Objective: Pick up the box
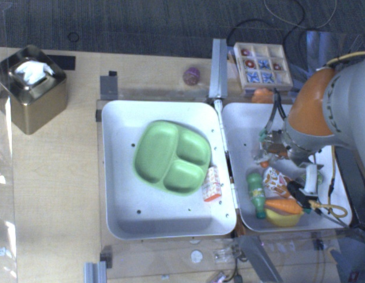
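The grey arm (pixel 347 99) comes in from the right edge of the bench, its orange band (pixel 309 108) bulking over the far right part of the right bin (pixel 232 158), and the wrist bends down and leftward so that the gripper (pixel 269 148) hangs low over the middle of that bin, pointing toward the clutter on its floor. Whether the gripper is released or clenched cannot be told, since the tip is lost among cables and the dark wrist housing, and nothing can be seen clamped in it. The box (pixel 212 184), a small white and orange-red carton, lies in the left bin (pixel 120 175) against its right wall, near the front right corner, just beside the front right edge of a green divided plate (pixel 172 156) that sits tilted in the middle of that bin; the box is well apart from the gripper, with the wall between the bins separating them. In the right bin's front part lie a green bottle (pixel 255 187), an orange-patterned packet (pixel 276 183), a carrot (pixel 282 206) and a yellow banana-like piece (pixel 283 218). A tissue box (pixel 32 90) stands at the bench's far left corner, and a tic-tac-toe board (pixel 260 65) lies beyond the right bin.
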### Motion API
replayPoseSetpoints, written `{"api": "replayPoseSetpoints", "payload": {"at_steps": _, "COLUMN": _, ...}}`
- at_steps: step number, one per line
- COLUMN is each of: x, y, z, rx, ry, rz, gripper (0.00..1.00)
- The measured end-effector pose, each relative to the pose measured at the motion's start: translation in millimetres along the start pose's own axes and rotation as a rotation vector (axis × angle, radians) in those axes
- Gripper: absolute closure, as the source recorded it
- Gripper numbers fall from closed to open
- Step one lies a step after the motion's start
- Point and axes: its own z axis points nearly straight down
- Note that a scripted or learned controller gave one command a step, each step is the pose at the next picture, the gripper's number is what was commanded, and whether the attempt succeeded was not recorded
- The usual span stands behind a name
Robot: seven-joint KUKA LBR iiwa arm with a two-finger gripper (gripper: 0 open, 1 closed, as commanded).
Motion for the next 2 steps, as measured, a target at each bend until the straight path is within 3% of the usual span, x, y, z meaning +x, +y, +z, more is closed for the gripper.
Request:
{"api": "replayPoseSetpoints", "payload": {"at_steps": 1, "x": 42.8, "y": -35.6, "z": -87.8, "rx": 0.016, "ry": 0.005, "rz": -0.246, "gripper": 1.00}}
{"api": "replayPoseSetpoints", "payload": {"at_steps": 2, "x": 116.4, "y": -26.5, "z": -148.2, "rx": 0.016, "ry": 0.003, "rz": 0.045, "gripper": 1.00}}
